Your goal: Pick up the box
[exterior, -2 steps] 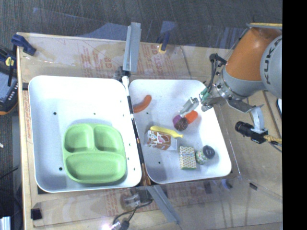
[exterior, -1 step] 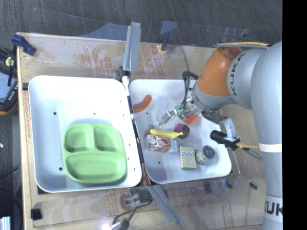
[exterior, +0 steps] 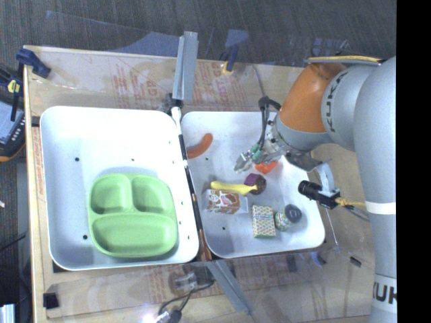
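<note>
The gripper (exterior: 250, 157) is seen over the upper middle of the right bin (exterior: 222, 244), its 2 fingers spread apart with nothing between them. The box (exterior: 263, 221) lies flat near the lower edge of that bin, well below the gripper, just beside a small dark jar (exterior: 291, 214). A printed packet (exterior: 223, 201) and a yellow banana (exterior: 234, 188) lie left of it. A green divided tray (exterior: 133, 216) rests in the left bin (exterior: 60, 133).
</note>
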`<state>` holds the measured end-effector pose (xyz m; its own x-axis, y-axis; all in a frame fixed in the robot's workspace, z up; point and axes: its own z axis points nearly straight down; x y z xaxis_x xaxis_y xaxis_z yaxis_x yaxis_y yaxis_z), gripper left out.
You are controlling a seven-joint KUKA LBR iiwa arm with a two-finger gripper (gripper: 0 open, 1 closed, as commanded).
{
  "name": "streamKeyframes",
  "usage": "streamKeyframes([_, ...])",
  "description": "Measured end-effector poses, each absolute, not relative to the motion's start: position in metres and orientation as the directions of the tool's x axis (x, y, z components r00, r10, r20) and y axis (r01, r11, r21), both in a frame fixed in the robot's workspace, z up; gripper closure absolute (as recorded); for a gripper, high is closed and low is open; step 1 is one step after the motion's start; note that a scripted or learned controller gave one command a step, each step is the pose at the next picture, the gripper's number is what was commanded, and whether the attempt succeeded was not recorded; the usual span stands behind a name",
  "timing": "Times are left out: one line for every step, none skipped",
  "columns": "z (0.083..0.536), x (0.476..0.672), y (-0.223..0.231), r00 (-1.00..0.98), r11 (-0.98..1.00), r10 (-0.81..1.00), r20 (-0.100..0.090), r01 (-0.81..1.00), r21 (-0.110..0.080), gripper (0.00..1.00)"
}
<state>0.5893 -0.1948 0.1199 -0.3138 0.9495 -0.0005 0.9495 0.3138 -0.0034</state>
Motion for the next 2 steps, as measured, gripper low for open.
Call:
streamKeyframes([0.2191,0.6158,-0.1231,-0.167,0.167,0.986,-0.001,0.986,-0.001,1.0])
streamKeyframes([0.219,0.6157,-0.1233,-0.167,0.167,0.986,0.0,0.986,-0.002,0.0])
